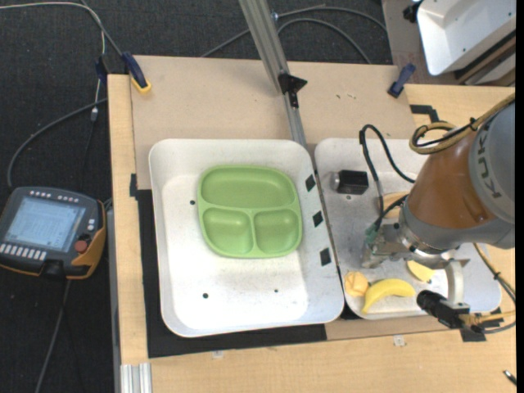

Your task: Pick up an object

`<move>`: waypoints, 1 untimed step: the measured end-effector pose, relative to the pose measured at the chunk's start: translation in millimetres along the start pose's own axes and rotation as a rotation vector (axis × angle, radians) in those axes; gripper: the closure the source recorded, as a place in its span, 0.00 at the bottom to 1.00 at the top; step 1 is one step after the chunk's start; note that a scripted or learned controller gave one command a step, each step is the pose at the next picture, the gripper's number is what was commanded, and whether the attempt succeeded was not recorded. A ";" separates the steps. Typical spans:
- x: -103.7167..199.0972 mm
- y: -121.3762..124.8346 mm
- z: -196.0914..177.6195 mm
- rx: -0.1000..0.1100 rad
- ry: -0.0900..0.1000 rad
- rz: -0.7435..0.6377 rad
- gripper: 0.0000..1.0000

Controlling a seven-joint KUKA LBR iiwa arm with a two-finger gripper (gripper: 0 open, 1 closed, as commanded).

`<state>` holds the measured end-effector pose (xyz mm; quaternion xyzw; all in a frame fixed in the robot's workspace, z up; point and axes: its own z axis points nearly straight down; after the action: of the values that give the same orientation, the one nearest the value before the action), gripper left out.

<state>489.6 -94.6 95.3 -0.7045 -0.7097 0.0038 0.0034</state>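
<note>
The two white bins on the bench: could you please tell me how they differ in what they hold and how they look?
The left bin holds a green divided plate, lying flat; the right bin holds a yellow banana, a small yellow piece and a black object. The left bin lies fully in view; the right bin is partly covered by the arm, which reaches down into it. Both are shallow, white and side by side.

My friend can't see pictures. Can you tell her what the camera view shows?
A grey and orange robot arm reaches from the right over the right white bin, near a yellow banana and other yellow pieces. The left white bin holds a green divided plate.
</note>
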 end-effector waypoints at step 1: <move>-1.1 -2.9 -43.2 -0.014 0.000 0.006 1.00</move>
<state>487.2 -95.6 138.5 -0.7067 -0.7075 -0.0012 -0.0016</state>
